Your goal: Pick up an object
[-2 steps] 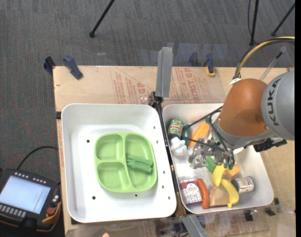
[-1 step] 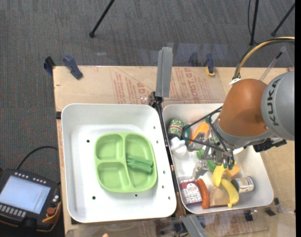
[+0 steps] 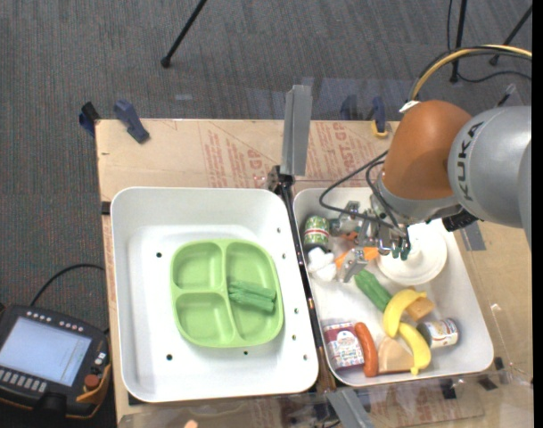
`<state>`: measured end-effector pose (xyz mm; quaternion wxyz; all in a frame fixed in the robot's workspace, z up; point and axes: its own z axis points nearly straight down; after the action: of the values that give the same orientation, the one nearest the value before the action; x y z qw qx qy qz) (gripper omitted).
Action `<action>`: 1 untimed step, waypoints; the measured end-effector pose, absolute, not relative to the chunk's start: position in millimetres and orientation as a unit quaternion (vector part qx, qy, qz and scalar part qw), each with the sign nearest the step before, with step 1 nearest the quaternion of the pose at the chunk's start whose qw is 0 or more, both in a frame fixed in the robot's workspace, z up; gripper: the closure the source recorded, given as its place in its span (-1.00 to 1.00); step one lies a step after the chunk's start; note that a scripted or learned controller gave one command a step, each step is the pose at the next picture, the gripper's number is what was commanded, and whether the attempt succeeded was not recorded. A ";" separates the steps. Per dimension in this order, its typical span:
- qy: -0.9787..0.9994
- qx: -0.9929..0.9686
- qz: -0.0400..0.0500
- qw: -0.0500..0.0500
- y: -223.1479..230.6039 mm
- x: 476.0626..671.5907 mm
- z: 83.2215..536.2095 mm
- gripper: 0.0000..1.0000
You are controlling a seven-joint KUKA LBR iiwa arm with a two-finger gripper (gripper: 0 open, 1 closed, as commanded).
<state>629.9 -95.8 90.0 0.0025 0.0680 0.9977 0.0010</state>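
Gripper lowered into the right bin, finger state not discernible — nothing seen held, left bin occupied by green divided plate, banana, cucumber just below the gripper, small can beside it.

Gripper low over right bin, above orange piece and cucumber. Bananas, cans, white plate nearby. Left bin holds green divided tray with green beans. Tablet beside worktop.
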 end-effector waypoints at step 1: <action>0.997 0.074 0.000 0.001 -131.9 592.4 88.2 -1.00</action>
<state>592.4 -131.9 88.2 0.0008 0.0739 0.9973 0.0001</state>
